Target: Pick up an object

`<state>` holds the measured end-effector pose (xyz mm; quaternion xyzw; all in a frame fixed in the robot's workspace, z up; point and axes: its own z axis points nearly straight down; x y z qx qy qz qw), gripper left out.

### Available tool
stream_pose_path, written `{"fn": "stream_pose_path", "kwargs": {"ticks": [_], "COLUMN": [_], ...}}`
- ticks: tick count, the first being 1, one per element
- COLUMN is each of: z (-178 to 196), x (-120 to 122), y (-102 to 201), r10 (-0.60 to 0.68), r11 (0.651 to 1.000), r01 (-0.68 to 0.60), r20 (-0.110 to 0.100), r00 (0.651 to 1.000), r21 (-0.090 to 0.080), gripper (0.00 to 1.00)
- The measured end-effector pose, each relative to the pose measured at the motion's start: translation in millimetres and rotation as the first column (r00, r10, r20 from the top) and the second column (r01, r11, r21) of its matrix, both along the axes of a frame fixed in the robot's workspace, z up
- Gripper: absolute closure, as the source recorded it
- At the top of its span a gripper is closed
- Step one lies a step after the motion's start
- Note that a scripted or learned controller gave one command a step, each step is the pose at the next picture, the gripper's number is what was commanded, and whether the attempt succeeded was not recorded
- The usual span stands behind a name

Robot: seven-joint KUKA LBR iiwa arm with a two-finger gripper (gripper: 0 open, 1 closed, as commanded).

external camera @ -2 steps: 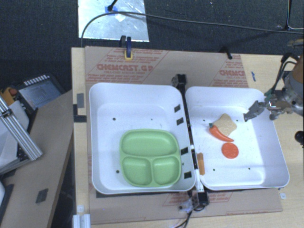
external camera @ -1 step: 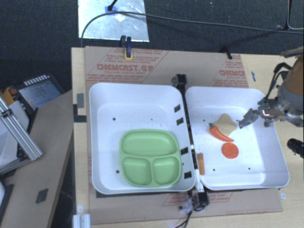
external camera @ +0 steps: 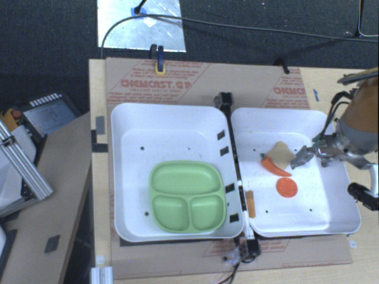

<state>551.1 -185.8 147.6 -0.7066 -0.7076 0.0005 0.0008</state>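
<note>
In the right bin (external camera: 314,220) lie an orange carrot (external camera: 275,166), a tan wedge-shaped piece (external camera: 282,152) just behind it, and a flat red-orange disc (external camera: 287,187) in front. My gripper (external camera: 301,157) comes in from the right and hovers over the bin, its grey fingers just right of the tan piece and the carrot's tip. Nothing shows between the fingers.
The left bin (external camera: 127,135) holds a green three-compartment plate (external camera: 187,195). A small orange stick (external camera: 250,203) lies on the divider between the bins. A black clip (external camera: 224,100) sits at the divider's far end. The arm's grey body (external camera: 361,129) hangs over the right bin's right rim.
</note>
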Motion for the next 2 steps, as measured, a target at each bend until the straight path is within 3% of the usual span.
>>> {"fn": "stream_pose_path", "kwargs": {"ticks": [1, 2], "z": [-58.1, -45.5], "x": [-1.1, -0.4], "y": [0.8, 0.2], "r10": [-0.003, 0.0], "r11": [1.0, 1.0], "r01": [0.003, 0.0], "r20": [0.01, 0.012], "r00": [1.0, 1.0], "r21": [-0.003, -0.005], "gripper": [0.0, 1.0]}}
